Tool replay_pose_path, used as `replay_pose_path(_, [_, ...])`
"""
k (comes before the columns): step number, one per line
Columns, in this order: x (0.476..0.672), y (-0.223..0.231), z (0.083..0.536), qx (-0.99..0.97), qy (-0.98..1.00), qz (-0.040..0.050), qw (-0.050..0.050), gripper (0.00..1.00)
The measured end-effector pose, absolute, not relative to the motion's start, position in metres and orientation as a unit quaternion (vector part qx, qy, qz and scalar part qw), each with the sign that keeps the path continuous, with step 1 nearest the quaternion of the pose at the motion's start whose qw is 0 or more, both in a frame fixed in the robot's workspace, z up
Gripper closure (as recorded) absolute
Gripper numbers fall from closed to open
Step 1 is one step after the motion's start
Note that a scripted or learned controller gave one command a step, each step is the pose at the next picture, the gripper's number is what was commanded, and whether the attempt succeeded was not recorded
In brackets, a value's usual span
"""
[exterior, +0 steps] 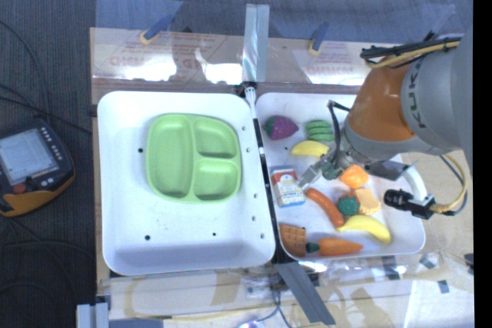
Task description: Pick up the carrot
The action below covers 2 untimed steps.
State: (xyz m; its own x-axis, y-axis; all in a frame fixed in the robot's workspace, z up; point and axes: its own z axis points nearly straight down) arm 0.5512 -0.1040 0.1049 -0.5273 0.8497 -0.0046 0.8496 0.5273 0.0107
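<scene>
The carrot (pixel 338 246), orange with a green stub at its left end, lies flat along the front wall of the right bin (pixel 407 242). My gripper (pixel 318 170) hangs over the middle of that bin, well behind the carrot, and stands open with nothing between its fingers. It hovers just above the upper end of an orange-red stick-shaped toy (pixel 326 207), between a small carton (pixel 287 188) and an orange ball (pixel 354 177).
Around the gripper lie purple grapes (pixel 282 127), a green ridged toy (pixel 320 128), two bananas (pixel 309 148) (pixel 369 226), a green broccoli piece (pixel 348 205) and a waffle-like piece (pixel 290 236). A green divided plate (pixel 194 157) sits in the left bin (pixel 123 242).
</scene>
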Motion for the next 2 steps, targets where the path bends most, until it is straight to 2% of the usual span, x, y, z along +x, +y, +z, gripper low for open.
replay_pose_path(1, [0.491, -0.171, 0.104, 0.569, 0.822, -0.0017, -0.001, 1.0])
replay_pose_path(2, [0.56, -0.183, 0.091, 0.659, 0.753, 0.0015, 0.004, 1.0])
